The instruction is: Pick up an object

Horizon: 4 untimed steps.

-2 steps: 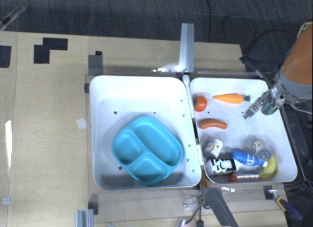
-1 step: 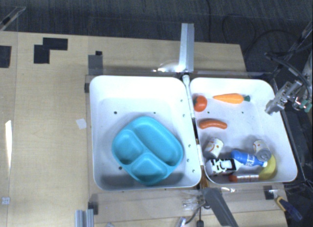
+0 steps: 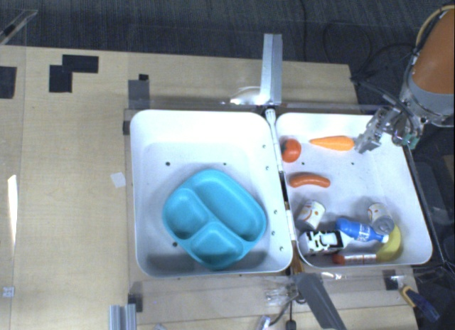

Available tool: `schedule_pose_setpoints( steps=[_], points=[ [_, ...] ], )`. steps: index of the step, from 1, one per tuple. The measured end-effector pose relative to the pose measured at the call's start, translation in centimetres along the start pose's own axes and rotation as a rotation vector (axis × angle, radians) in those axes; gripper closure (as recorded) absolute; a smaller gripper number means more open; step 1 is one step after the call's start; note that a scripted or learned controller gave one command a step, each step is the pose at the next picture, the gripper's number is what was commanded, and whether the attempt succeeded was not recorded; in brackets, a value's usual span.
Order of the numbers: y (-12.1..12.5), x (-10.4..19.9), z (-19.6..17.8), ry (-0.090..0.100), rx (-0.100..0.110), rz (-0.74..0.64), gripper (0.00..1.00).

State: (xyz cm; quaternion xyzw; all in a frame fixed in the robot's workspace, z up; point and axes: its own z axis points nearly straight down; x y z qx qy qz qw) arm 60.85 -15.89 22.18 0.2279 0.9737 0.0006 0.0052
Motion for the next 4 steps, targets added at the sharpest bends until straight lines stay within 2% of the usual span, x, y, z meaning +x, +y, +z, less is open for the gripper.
schedule_pose_setpoints(
  steps=[1, 2, 3, 4],
  points=[
    [0.2, -0.2, -1.3, -0.011, -0.004, 0.0, 1.0],
    [-2.5, 0.0, -2.8, -0.003, 0.0, -0.184, 1.0],
    [-5.9, 1.8, -6.5, -0.004, 0.001, -0.448, 1.0],
    [-5.7, 1.5, -7.9, -0.018, 0.0, -0.447, 1.0]
  ],
)
